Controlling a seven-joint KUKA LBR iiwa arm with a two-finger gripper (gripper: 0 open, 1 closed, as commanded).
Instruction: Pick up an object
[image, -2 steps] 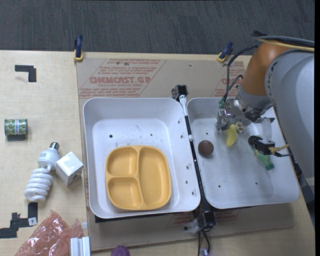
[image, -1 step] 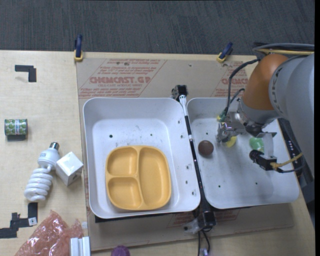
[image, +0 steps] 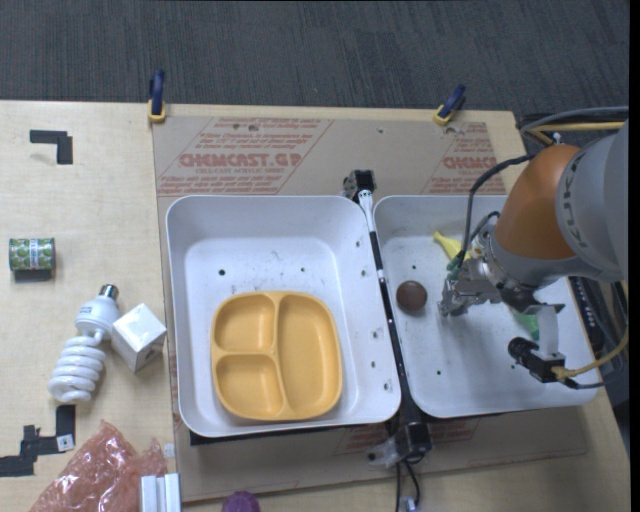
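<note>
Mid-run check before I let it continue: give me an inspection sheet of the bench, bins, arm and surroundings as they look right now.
Surface: pale wooden bench under a printed brown cardboard sheet; two shallow white bins, left bin and right bin.
Job's things: small round brown ball and a yellow piece, partly hidden by the arm, in the right bin.
Clutter: yellow three-compartment plastic tray in the left bin.
Grippers: end effector low in the right bin, just right of the ball; nothing seen between its fingers.
Cables: black and yellow cables along the arm.
Surroundings: white spiral light bulb, white cube, green can, red mesh bag on the bench, left.
</note>
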